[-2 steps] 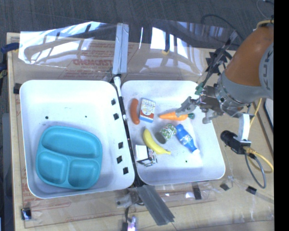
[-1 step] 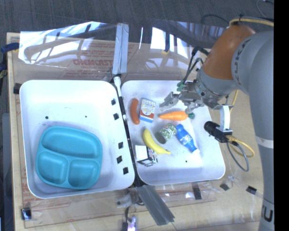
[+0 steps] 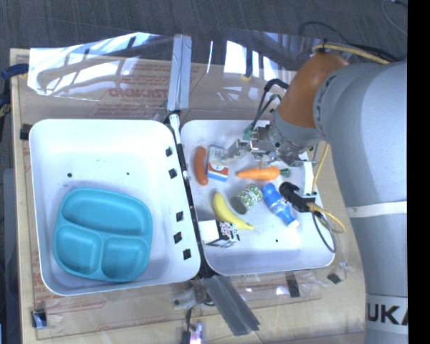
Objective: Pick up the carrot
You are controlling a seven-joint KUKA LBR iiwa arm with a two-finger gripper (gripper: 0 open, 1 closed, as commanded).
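The orange carrot lies on its side in the upper middle of the right bin, pointing left to right. My gripper hangs just above the carrot's far side, at the end of the grey arm with its orange band. Its metal tip is close over the carrot, and whether they touch is unclear. The carrot rests on the bin floor.
Around the carrot lie a red sausage, a small carton, a yellow banana, a green can, a blue bottle and a white box. A blue divided plate sits in the left bin.
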